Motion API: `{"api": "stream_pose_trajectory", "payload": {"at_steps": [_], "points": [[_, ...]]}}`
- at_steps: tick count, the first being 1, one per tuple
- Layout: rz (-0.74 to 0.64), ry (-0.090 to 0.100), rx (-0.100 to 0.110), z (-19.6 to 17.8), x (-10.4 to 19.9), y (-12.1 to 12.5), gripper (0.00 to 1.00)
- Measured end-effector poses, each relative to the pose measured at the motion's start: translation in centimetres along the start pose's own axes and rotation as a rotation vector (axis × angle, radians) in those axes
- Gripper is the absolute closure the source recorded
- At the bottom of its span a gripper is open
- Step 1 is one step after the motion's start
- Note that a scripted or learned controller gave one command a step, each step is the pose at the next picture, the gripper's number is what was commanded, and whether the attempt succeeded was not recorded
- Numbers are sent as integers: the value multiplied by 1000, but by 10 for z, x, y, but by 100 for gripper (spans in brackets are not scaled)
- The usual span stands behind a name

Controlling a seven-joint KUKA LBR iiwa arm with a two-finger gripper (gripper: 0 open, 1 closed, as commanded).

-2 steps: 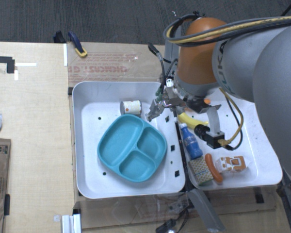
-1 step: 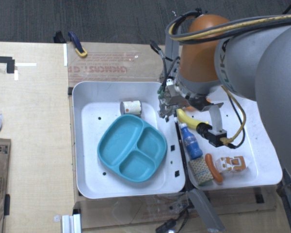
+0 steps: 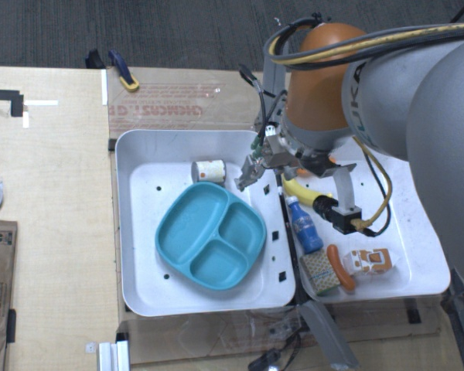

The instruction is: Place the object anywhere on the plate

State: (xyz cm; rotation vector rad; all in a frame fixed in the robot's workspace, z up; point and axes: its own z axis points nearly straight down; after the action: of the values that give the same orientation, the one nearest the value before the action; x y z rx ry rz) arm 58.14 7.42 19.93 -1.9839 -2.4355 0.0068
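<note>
Hovering just right of the small can (image 3: 209, 171) — the gripper (image 3: 249, 175) grasps nothing, its label unreadable — above the blue plate (image 3: 210, 236).

pale wooden bench (image 3: 46, 207), dark carpet floor (image 3: 139, 14)

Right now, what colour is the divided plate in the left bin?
Light blue plate, seen in the camera view.

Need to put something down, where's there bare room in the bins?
Left bin: bare floor along the left wall and front corners around the blue plate, whose compartments are bare too. Right bin: crowded near the divider with blue bottle, sponge, hot dog.
</note>
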Motion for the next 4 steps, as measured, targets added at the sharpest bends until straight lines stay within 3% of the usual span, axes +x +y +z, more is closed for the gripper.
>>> {"api": "stream_pose_trajectory", "payload": {"at_steps": [1,2,3,4], "points": [[4,-1,2,-8,-3,0,100],[4,-1,2,-8,-3,0,0],[7,-3,4,-16,-5,0,100],[7,-2,4,-16,-5,0,0]]}}
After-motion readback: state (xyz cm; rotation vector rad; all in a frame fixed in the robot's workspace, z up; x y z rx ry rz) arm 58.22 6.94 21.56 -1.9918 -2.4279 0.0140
